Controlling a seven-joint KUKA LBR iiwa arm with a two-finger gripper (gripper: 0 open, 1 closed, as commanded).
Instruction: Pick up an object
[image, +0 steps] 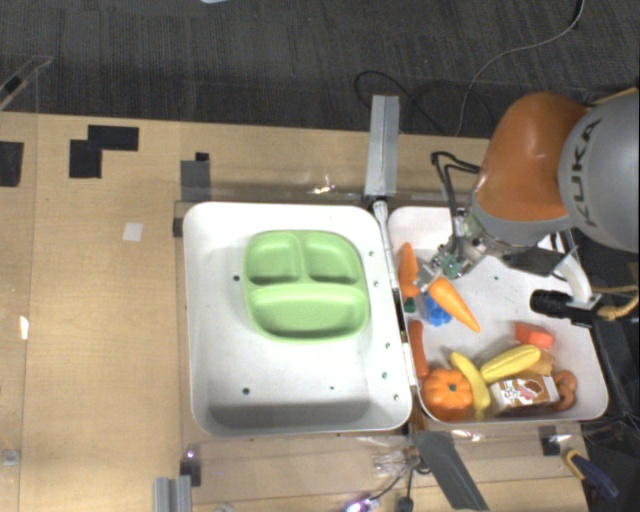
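Observation:
My gripper (450, 262) hangs over the upper left part of the right bin (590, 400), below the orange wrist band. An orange toy carrot (456, 306) lies slanted just below the gripper, its thick end touching or very near the gripper's tip. A small blue piece (437, 316) sits under the carrot's left side. A second carrot (408, 268) lies along the bin's left wall. Whether the carrot is gripped cannot be made out.
The right bin's front holds a small pumpkin (447, 392), two yellow bananas (508, 362), a labelled packet (520, 394) and an orange block (534, 337). The left bin (215, 400) holds a green divided plate (305, 283). A metal post (382, 150) stands behind the bins.

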